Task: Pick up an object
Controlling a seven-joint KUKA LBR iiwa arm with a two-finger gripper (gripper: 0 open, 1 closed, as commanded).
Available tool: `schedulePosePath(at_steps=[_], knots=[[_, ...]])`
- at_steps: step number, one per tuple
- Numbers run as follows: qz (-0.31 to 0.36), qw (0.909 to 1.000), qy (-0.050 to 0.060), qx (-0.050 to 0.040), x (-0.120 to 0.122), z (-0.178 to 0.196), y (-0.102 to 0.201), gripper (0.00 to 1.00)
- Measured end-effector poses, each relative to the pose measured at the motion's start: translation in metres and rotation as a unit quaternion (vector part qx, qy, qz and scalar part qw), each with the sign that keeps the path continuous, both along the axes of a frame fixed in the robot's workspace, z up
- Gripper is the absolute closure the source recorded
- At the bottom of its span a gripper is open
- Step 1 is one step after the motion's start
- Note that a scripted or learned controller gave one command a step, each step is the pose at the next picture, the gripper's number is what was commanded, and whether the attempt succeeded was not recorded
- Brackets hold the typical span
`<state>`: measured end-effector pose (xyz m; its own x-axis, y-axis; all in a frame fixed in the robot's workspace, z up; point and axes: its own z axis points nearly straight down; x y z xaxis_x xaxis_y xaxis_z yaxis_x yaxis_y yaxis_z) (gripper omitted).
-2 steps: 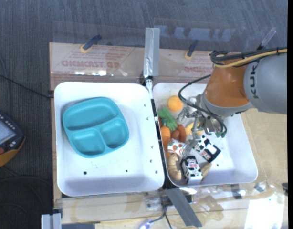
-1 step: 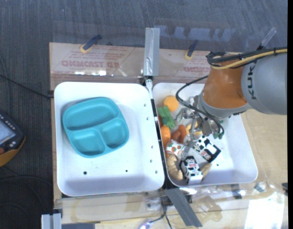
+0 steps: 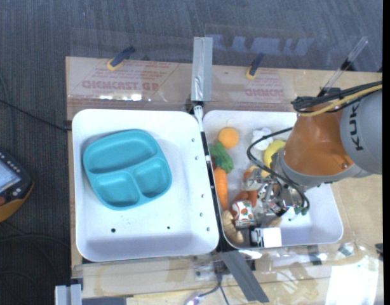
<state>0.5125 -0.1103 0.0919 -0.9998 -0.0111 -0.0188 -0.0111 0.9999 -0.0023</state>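
A wooden bench [image 3: 150, 75] stands on dark grey carpet [image 3: 119, 11], with clear plastic sheeting taped across its far side. The left bin [image 3: 93, 234] is smooth white plastic and holds a glossy teal divided tray [image 3: 126, 168]. The right bin [image 3: 322, 224] holds small toy foods: a round orange ball [image 3: 228, 136], a tapered carrot [image 3: 220, 186], a green leafy piece [image 3: 221, 157] and a red-and-white carton [image 3: 244, 213] (near the front wall). The gripper [image 3: 268, 199] hangs low over this clutter; whether it grasps anything cannot be told.
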Motion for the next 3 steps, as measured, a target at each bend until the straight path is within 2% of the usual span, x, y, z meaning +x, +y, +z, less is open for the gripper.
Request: schedulePosePath(at_steps=[1,2,3], knots=[[-0.092,0.9958,0.002,0.0013,0.065,-0.001,0.004,0.00],[-0.174,0.9848,-0.001,0.0033,-0.013,0.000,0.014,0.00],[-0.173,0.9849,-0.003,0.0025,-0.011,0.010,0.015,1.00]])
